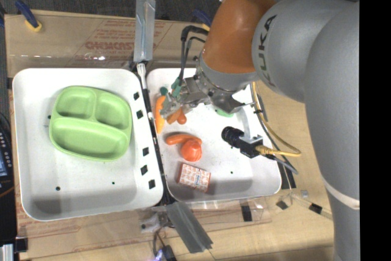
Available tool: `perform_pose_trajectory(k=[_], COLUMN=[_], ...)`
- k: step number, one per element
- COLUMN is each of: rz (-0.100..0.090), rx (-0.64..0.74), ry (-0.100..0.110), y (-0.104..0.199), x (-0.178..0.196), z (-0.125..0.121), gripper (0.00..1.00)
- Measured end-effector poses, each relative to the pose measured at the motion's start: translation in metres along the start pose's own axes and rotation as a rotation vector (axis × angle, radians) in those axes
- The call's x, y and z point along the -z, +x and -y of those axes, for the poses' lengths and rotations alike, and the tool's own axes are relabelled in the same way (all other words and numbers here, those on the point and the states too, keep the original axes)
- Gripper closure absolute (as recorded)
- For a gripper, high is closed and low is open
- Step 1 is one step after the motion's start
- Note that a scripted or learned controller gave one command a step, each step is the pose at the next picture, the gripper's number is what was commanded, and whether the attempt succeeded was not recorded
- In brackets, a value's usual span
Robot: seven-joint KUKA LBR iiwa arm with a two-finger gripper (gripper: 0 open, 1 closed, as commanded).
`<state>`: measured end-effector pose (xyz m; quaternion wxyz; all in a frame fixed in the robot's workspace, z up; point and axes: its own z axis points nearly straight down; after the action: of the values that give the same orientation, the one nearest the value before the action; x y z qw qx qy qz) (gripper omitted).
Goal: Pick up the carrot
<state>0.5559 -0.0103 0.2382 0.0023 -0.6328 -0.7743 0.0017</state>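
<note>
The carrot (159, 113) is a slim orange piece lying lengthwise against the left wall of the right bin (269, 175), towards its far end. My gripper (178, 101) hangs low over that corner, just right of the carrot's upper end and very close to it. A second small orange bit (178, 118) shows right under the gripper. I cannot make out whether anything sits in its grasp.
A red-orange vegetable (185, 143) lies mid-bin, below the gripper. A small printed box (193, 176) rests near the front wall. Something green (224, 110) peeks from under the wrist. The left bin (30, 192) holds a green divided plate (91, 122).
</note>
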Motion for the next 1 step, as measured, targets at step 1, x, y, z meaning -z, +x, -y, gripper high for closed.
perform_pose_trajectory(k=[1], rz=[0.0], rx=[-0.001], ry=[0.0], y=[-0.0004], x=[-0.0001], z=[0.0001], gripper=[0.0])
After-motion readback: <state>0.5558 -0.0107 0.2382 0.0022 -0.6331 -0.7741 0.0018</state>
